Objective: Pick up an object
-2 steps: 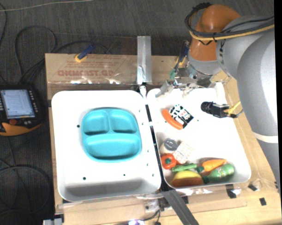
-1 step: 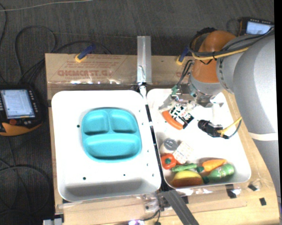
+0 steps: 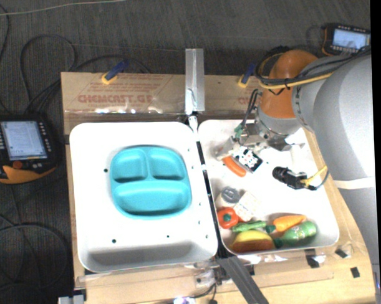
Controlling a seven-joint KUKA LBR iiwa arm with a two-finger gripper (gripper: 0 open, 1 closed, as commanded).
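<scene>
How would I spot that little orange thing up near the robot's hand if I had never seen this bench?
Find the right-hand white bin, the one the grey arm reaches into. In its upper left part, just below the gripper, lies a small orange carrot-like piece, slanted. Unlike the toy food heaped along the bin's bottom edge, it lies alone beside a small black-and-white object.

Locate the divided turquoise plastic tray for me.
The divided turquoise plastic tray lies in the middle of the left white bin, across the centre divider from the right white bin where the toy food is piled.
</scene>
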